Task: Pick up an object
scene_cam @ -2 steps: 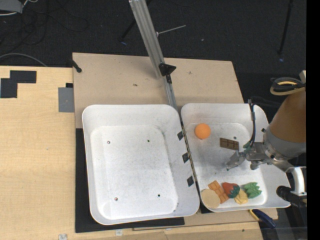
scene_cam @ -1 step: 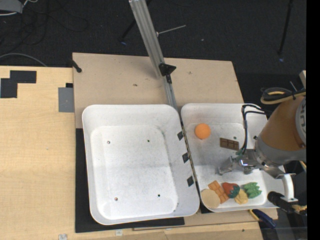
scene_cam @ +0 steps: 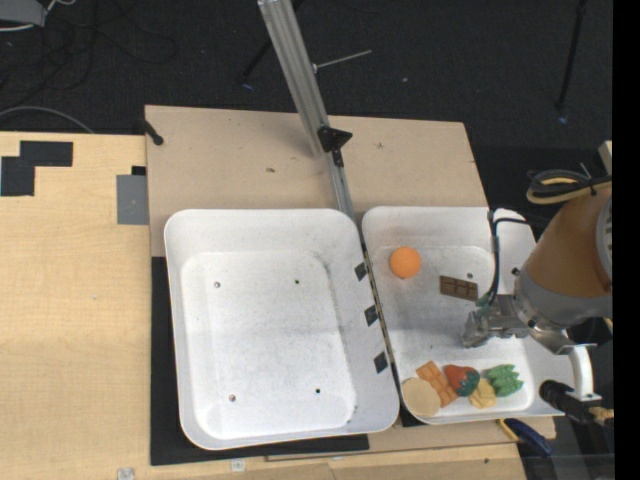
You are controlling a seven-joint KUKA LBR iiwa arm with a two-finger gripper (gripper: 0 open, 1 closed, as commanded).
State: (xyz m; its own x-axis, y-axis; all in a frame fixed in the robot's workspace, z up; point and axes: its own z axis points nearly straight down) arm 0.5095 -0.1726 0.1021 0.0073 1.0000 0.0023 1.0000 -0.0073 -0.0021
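Right bin (scene_cam: 425,230): brown block (scene_cam: 459,288) lengthwise left-right

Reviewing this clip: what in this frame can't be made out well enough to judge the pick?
- Gripper: too small and blurred to tell whether it holds anything.
- Arm: cut off by the right edge of the camera view.
- Cluster of small items at the right bin's near edge: individual pieces too small to identify.
- Brown block: its type is unclear.

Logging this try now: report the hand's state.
Hand: over the right bin, near the brown block; open or closed cannot be told, and nothing is seen held.
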